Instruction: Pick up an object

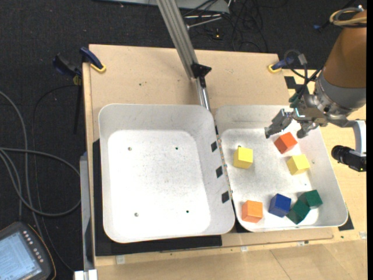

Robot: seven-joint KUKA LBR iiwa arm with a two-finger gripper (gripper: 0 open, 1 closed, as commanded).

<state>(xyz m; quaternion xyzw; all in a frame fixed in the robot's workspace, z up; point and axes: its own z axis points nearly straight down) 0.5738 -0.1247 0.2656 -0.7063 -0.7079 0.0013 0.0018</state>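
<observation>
**Gripper spread open over the right bin, nothing in it**

From the overhead camera I see the arm (347, 57) reaching in from the right, its gripper (289, 123) hanging above the upper part of the right bin (233, 116). The fingers (274, 128) are spread apart and I see nothing between them. Just beside the gripper, slightly below it in the picture, lies an orange-red cube (285, 142); I can't tell whether a fingertip touches it.

All the objects I could pick sit in the right bin. A yellow cube (243, 157) lies near the bin's left wall, and a second, paler yellow cube (298, 164) lies just below the orange-red one. Along the near edge there is an orange cube (252, 210), then a blue cube (280, 205), then two dark green blocks (305, 205) pressed together towards the right corner.

The left bin (111, 121) sits against the right one on the wooden worktop (145, 74). A slanted metal pole (178, 28) crosses the worktop's far edge.
</observation>
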